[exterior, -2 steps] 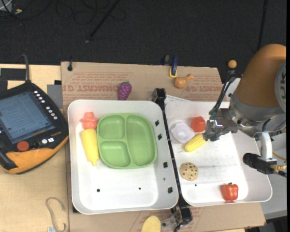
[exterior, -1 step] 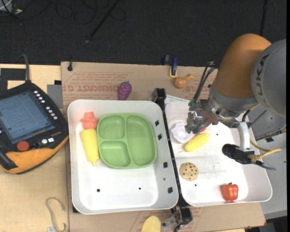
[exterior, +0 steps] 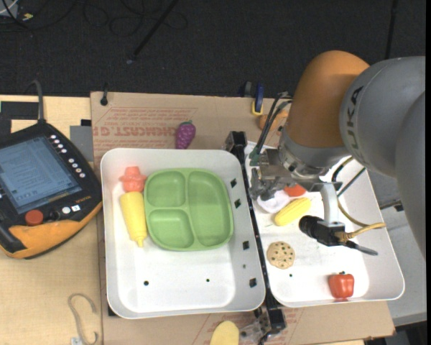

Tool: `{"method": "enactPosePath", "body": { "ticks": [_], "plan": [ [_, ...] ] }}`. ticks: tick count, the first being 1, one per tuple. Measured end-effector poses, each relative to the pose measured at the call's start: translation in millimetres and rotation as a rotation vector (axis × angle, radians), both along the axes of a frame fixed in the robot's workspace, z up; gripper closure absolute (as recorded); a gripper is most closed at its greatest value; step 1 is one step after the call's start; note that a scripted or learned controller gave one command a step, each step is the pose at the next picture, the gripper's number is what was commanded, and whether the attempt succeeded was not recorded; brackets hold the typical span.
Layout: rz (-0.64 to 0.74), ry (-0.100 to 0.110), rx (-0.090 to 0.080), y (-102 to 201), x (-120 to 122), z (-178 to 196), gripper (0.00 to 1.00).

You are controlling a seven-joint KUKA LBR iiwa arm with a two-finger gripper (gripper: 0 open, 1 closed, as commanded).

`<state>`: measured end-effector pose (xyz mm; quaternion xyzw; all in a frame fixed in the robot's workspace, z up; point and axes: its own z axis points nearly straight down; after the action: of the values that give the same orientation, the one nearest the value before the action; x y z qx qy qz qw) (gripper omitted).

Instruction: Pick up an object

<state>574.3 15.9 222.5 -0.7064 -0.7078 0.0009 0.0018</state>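
Observation:
My gripper [exterior: 267, 187] hangs low over the far left corner of the right bin [exterior: 388, 282], next to the divider between the bins. Just right of it lie a yellow banana-like piece [exterior: 292, 210], a small white thing [exterior: 269, 204] and a small orange-red piece [exterior: 296, 190], partly hidden by the wrist. Nearer the front of that bin lie a round cookie [exterior: 281, 254] and a red pepper [exterior: 341, 284]. The arm hides the bin's far part.
The left bin [exterior: 172, 286] holds a green divided plate [exterior: 188, 210], a yellow bottle [exterior: 133, 217] and an orange-red toy [exterior: 132, 180]. Purple grapes [exterior: 185, 134] lie behind the bins. A yellow object [exterior: 225, 333] sits at the front edge, a teach pendant [exterior: 32, 185] at left.

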Motion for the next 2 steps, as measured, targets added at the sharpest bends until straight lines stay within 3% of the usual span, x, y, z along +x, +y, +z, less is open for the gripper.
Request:
{"method": "enactPosePath", "body": {
  "ticks": [1,2],
  "plan": [
    [0.001,-0.004,0.000,42,24,14,1.00],
    [-0.002,0.001,-0.002,40,17,-6,1.00]
  ]
}}
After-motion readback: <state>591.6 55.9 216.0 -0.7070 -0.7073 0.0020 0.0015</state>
